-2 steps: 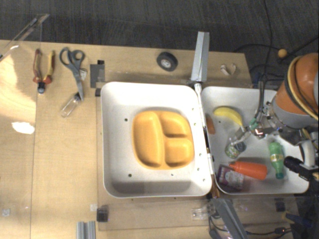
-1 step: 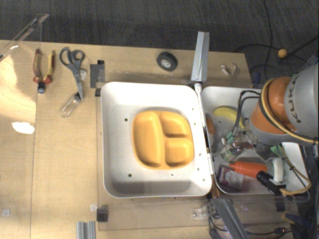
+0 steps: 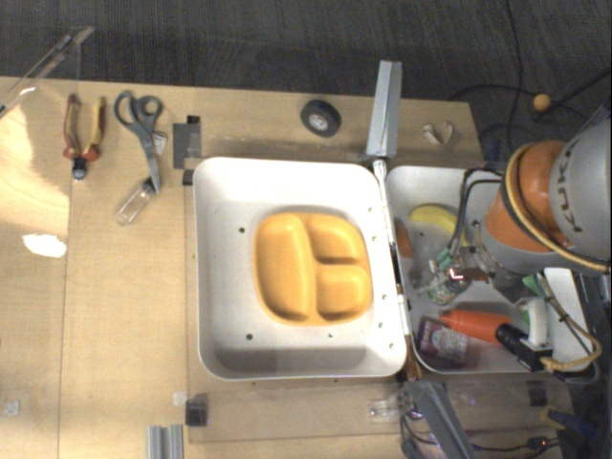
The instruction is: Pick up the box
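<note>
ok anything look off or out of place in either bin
Nothing looks spilled or broken. The yellow three-compartment plastic tray sits alone, upright, in the left white bin. The right white bin is cluttered: an orange tube and a yellow rounded object crowd beneath the arm.

1. The desk [image 3: 105, 352] is a pale wooden top, running from the left edge to beyond the two bins.
2. A large white bin [image 3: 220, 256] sits on it near the middle; a second white bin [image 3: 421, 182] touches its right side.
3. Red-handled pliers [image 3: 81, 134] lie near the far left corner.
4. Grey scissors [image 3: 143, 127] lie just right of the pliers, with a small clear item [image 3: 134, 202] at their tip.
5. A roll of black tape [image 3: 320, 118] rests behind the large bin.
6. A grey metal bar [image 3: 385, 108] stands at the seam between the bins.
7. A white scrap [image 3: 43, 247] lies at the left edge.
</note>
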You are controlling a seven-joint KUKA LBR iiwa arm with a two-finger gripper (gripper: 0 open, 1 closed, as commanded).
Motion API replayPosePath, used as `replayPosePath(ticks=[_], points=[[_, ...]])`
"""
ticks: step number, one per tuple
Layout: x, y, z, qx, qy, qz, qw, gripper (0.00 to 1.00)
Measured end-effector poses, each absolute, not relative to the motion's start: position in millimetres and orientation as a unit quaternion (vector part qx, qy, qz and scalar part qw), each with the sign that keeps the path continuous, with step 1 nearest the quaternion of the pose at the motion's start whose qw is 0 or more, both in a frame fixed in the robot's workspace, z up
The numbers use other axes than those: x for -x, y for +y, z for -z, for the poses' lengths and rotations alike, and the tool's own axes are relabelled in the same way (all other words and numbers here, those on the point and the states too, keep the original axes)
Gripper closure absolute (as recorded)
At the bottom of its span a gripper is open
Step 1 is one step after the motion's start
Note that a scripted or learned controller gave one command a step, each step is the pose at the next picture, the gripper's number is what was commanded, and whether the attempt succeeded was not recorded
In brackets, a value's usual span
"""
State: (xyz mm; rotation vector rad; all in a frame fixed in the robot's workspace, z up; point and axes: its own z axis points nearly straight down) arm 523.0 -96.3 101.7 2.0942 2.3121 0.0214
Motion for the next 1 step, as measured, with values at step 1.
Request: replayPosePath(ticks=[1], points=[[-495.2,-39.9,-185.0,-0.700,0.714,-0.0020,0.002,1.00]])
